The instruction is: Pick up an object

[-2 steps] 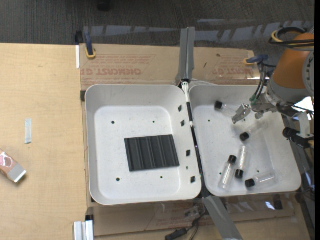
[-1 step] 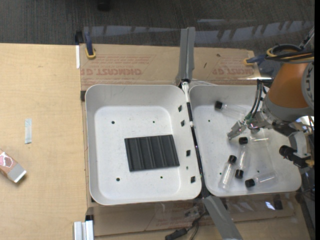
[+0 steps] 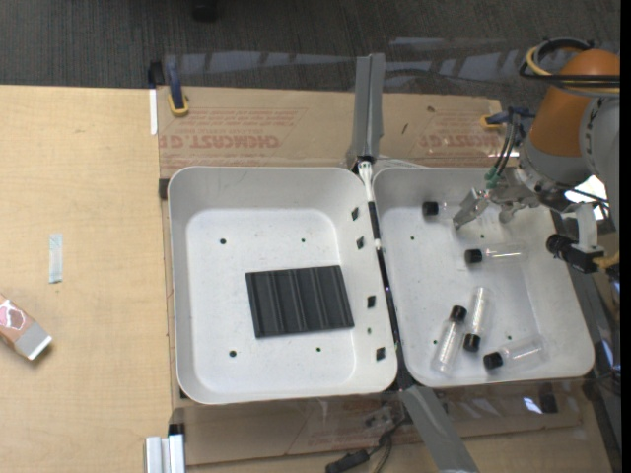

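Observation:
Several small clear tubes with black caps lie in the right bin [image 3: 562,363]. One tube [image 3: 493,255] lies near the middle, two tubes [image 3: 452,335] [image 3: 477,309] lie lower down, and another [image 3: 513,354] rests near the front rim. A lone black cap [image 3: 430,208] sits at the back left. My gripper [image 3: 485,213] hangs over the back of this bin, just right of that cap and above the middle tube. Its fingers stand open and spread, with nothing between them. The grey arm with its orange band [image 3: 577,101] comes in from the upper right.
The left bin [image 3: 197,264] holds a flat black ribbed pad [image 3: 299,301]. A raised hinge strip [image 3: 377,254] separates the two bins. Cardboard [image 3: 256,131] lies behind them. On the wooden bench to the left are a small packet [image 3: 22,329] and a thin strip [image 3: 55,259].

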Available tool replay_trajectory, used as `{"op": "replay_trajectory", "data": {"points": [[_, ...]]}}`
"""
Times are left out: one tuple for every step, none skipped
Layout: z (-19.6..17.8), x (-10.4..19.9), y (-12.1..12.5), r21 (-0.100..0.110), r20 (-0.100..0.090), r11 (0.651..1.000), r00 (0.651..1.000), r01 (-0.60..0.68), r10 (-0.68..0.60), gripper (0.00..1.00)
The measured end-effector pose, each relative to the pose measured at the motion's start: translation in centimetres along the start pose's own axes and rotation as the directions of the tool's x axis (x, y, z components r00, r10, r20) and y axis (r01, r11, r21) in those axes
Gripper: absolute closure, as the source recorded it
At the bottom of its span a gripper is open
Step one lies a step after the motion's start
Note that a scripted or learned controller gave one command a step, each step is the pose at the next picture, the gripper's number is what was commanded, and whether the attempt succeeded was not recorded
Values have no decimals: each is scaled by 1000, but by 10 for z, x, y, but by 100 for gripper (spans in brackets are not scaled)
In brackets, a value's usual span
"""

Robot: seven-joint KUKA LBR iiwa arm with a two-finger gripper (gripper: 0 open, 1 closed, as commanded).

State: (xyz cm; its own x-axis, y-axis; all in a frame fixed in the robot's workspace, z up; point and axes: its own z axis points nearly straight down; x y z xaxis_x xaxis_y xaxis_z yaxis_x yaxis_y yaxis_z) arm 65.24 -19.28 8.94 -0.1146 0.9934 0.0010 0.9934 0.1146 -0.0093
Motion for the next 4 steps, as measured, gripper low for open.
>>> {"op": "replay_trajectory", "data": {"points": [[-9, 0, 0, 2, 1, 1000, 1000, 3, -3, 100], [-9, 0, 0, 2, 1, 1000, 1000, 3, -3, 0], [-3, 22, -78, -8, 1, 1000, 1000, 24, -24, 0], [-11, 21, -79, -9, 1, 1000, 1000, 20, -20, 100]]}}
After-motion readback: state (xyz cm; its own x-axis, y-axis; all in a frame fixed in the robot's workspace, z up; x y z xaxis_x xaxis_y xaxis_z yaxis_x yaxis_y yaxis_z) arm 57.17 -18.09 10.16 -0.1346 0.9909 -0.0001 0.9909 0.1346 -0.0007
